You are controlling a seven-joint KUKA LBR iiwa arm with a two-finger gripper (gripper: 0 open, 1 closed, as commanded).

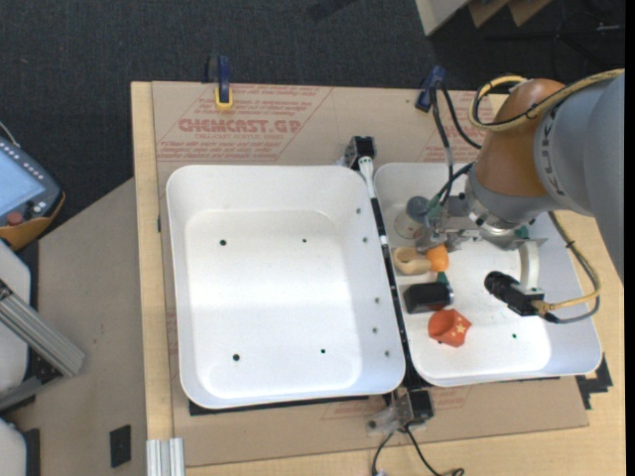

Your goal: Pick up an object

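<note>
— Candidates for the pick, and where?
— Clustered in the right bin (526, 353), toward its left wall: tan rounded piece (408, 260) touching a small orange bit (438, 259), black blocky item (427, 296) just below, crumpled red-orange lump (448, 327) nearer the front rim.
— Step in hand?
— Probably approach or descent. Gripper (437, 231) low over the tan and orange pair, just beside a grey round thing (418, 207). No sign of anything held.
— Released or clenched?
— Cannot tell; masked by the wrist.
— Needed next?
— Likely a straight drop onto one piece, then a squeeze and lift. Tight crowding, so some risk of nudging neighbours.
— Surfaces?
— Smooth glossy white plastic for both bins, with dark dots across the left bin (268, 286). Tan piece matte and curved, black one hard-edged, red-orange one creased, possibly soft.
</note>
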